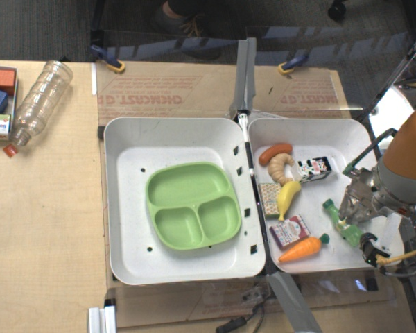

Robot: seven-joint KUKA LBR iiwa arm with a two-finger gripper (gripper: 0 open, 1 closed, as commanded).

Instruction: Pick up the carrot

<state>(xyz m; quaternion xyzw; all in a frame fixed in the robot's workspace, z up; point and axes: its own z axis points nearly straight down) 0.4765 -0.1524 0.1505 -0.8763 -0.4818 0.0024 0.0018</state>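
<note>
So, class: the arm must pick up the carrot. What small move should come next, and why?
Probably shift the gripper left and toward the bin's near edge, above the carrot. The gripper sits by the green bottle, and the carrot lies apart from it, beside the pink box.

Your bench [41, 227] carries two white bins, left bin [118, 207] and right bin [347, 134], at centre frame; a clear bottle [40, 101] and box of blocks [0, 99] lie upper left.

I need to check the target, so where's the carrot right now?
The carrot lies at the near edge of the right bin, just below the small pink packet, left of the gripper.
</note>
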